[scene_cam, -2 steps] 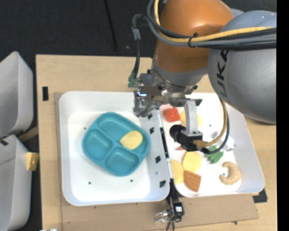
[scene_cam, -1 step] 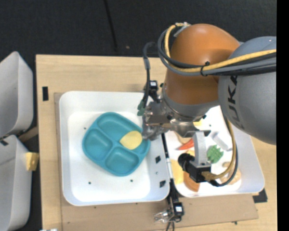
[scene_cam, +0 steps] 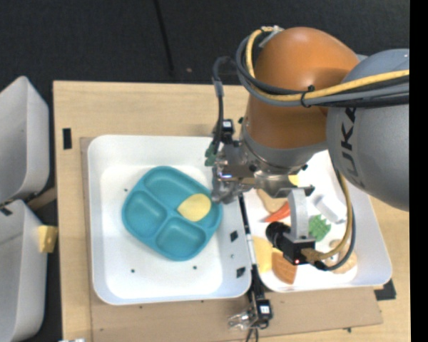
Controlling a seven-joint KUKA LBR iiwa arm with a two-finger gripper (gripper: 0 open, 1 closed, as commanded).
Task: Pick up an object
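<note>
The small pale-yellow rounded piece [scene_cam: 195,206] lies on the right side of the teal divided plastic plate [scene_cam: 160,219]; it looks light and smooth, perhaps slippery, so it is probably best pinched across its narrow middle. The gripper [scene_cam: 225,188] hangs just right of that plate's rim, and I cannot tell the state of its jaws. The plate rests in the left shallow white bin [scene_cam: 107,276] on the wooden surface [scene_cam: 71,105].

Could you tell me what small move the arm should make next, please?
Probably a short descent and shift left onto the yellow piece on the blue plate: the gripper sits at the plate's right edge, just beside that piece.
</note>
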